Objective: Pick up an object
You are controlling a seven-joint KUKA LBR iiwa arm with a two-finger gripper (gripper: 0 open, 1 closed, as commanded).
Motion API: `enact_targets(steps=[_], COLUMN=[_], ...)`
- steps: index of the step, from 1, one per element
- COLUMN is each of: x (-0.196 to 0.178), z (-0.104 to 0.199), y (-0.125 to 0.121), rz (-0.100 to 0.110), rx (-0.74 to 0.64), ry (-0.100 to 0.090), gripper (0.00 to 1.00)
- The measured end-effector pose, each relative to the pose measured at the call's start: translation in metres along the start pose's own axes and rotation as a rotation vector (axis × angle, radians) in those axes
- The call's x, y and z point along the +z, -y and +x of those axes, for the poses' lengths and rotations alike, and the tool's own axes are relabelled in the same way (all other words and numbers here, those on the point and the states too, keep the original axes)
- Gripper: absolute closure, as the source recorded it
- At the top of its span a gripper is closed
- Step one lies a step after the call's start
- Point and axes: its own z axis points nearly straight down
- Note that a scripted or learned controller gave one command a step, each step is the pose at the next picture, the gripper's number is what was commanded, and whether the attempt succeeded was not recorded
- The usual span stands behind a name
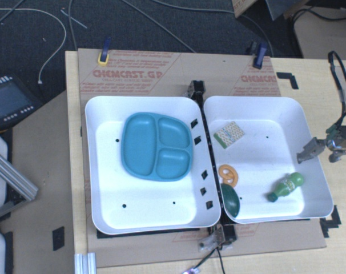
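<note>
The right bin holds several small objects. A green bottle lies on its side near the front right corner. Towards the bin's left side, an orange pretzel-shaped piece rests just behind a dark green oval object at the front left wall. A small green-and-white patterned packet sits further back on the left. All four lie apart from each other.
A blue divided plate fills the middle of the left bin. A small grey device with a cable hangs over the right bin's right rim. Black clips line the divider between the bins.
</note>
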Motion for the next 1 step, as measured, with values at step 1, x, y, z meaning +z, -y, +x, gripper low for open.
enact_targets(steps=[1], x=[0.0634], z=[0.0001], y=[-0.0005], rz=[0.006], rx=[0.001], ry=[-0.003], gripper=[0.0])
